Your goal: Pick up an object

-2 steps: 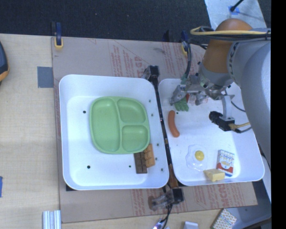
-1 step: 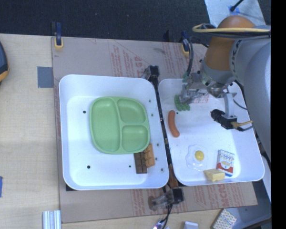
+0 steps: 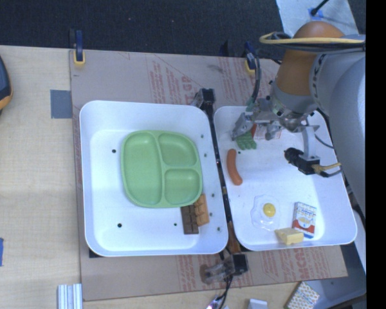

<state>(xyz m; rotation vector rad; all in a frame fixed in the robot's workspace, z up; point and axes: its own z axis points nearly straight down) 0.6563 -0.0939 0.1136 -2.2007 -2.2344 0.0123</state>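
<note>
Camera view: the gripper (image 3: pixel 256 125) hangs over the right bin's (image 3: pixel 334 237) far-left corner, above a small green toy (image 3: pixel 246 141); its grasp cannot be told. A toy sausage (image 3: pixel 234 167) lies near the left wall, long axis running far-to-near.

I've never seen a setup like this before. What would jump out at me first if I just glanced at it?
Most likely the big green divided plate lying in the left white bin, with a brown chocolate bar beside its lower right corner. Next, the grey arm with its orange band, reaching down from the right so that its claw sits at the far corner of the right bin, near toy food: a sausage and a fried egg.
</note>
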